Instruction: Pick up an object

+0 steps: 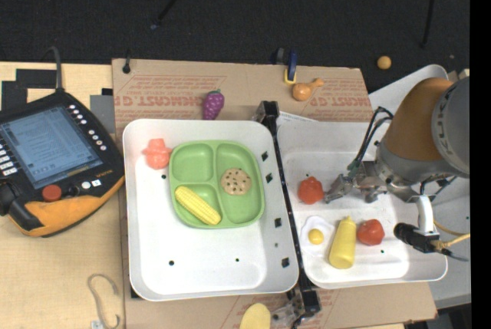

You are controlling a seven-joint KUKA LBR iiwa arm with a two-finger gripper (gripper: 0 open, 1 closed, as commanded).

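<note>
Two white bins sit side by side: left of the gripper (335, 189), a green tray (216, 214) holds corn (198, 205) and a cookie (235, 182). Its open, empty fingers hover just right of a red tomato (310, 190), above the mustard bottle (343, 241).

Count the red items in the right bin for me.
2. One red item lies mid-bin, just left of the gripper. The other sits nearer the front, right of the yellow bottle. The arm may hide more.
</note>
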